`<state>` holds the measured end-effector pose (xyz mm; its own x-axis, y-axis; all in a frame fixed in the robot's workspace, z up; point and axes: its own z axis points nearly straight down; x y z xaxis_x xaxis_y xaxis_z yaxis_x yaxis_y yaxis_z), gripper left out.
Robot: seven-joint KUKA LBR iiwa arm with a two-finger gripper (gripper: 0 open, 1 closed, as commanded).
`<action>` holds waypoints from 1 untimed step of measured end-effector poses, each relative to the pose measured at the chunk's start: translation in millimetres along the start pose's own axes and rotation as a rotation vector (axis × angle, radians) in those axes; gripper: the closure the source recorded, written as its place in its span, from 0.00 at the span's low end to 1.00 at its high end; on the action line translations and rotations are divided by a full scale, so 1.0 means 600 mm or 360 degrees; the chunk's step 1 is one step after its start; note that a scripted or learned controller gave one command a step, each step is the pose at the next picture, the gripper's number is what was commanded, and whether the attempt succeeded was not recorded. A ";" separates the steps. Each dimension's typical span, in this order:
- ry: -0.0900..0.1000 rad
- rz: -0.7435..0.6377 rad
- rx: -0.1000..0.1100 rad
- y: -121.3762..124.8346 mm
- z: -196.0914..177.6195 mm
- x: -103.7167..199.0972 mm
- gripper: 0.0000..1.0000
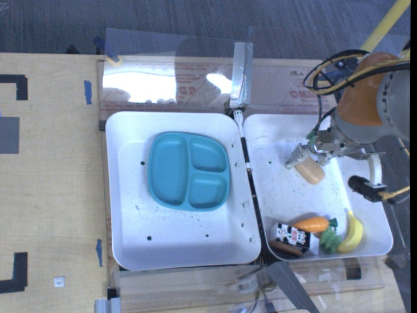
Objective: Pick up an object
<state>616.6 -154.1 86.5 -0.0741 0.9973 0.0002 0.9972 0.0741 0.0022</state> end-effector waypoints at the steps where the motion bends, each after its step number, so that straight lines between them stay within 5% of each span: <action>1: -0.0003 0.0001 -0.0010 0.003 -0.020 -0.001 1.00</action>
